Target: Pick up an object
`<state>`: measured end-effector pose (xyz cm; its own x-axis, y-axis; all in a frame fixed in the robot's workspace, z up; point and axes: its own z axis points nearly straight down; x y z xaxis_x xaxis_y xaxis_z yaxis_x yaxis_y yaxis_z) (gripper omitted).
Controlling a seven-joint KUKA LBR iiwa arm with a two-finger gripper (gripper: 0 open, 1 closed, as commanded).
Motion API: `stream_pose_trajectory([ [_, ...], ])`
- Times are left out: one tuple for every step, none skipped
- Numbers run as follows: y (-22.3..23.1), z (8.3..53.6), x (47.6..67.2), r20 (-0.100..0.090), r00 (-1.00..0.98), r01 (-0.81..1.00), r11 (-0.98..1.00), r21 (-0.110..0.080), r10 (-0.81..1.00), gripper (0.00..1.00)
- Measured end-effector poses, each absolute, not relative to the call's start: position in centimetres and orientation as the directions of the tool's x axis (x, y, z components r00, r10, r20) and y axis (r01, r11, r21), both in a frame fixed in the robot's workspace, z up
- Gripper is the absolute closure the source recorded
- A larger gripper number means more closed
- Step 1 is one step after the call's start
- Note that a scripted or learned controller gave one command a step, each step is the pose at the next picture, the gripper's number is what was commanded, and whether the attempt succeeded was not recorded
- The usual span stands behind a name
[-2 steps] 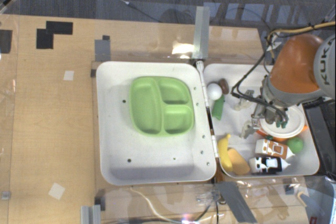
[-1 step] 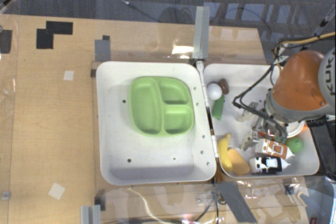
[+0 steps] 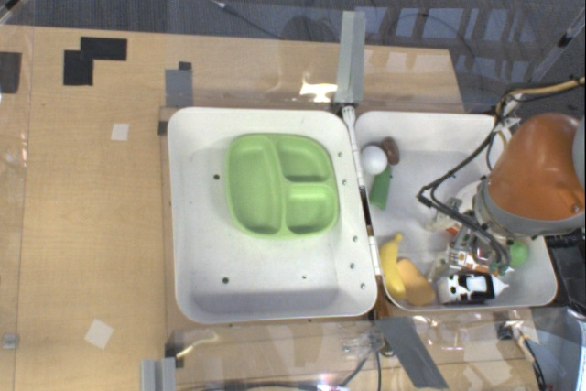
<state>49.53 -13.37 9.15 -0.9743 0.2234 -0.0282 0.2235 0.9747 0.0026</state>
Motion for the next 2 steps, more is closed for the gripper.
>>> stream_pose_trajectory([
  [-13.3,10.5,49.9,-0.04,-0.976,0.215,0.977,0.002,0.215,1.0],
  [-14.4,15.7,53.6,-0.012,-0.988,-0.152,0.988,-0.003,-0.152,1.0],
])
